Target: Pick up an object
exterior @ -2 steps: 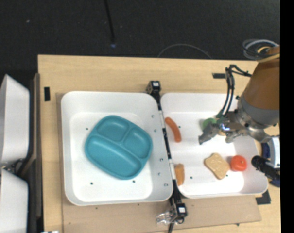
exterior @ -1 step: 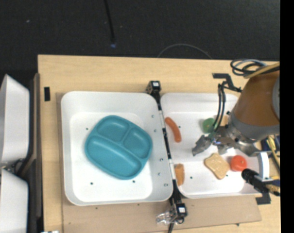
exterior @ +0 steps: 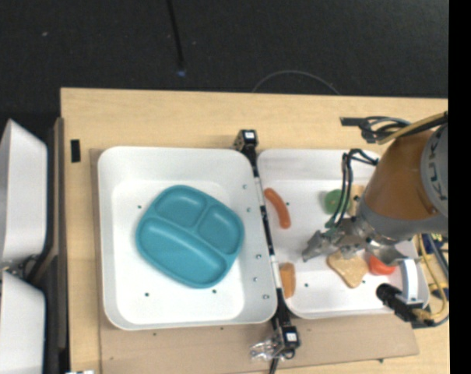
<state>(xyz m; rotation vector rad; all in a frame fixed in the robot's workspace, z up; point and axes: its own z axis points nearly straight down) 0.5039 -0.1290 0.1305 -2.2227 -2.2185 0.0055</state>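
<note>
Two shallow white bins sit side by side on a wooden bench (exterior: 181, 119). The left bin (exterior: 118, 232) holds a teal divided plate (exterior: 190, 234). In the right bin (exterior: 313, 306), at the frame's right, the gripper (exterior: 319, 245) hangs with fingers spread and nothing between them, near a tan toast-shaped toy (exterior: 347, 270), an orange sausage toy (exterior: 278, 207), a small bread-coloured piece (exterior: 286, 278), a green item (exterior: 332, 201) and a red-orange item (exterior: 379, 267).

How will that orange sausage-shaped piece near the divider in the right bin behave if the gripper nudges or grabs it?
The orange sausage-shaped piece looks rounded and elongated, so a side push would probably roll it. It appears smooth, likely plastic, so it may slip from a pinch. Being small, it is probably light.
</note>
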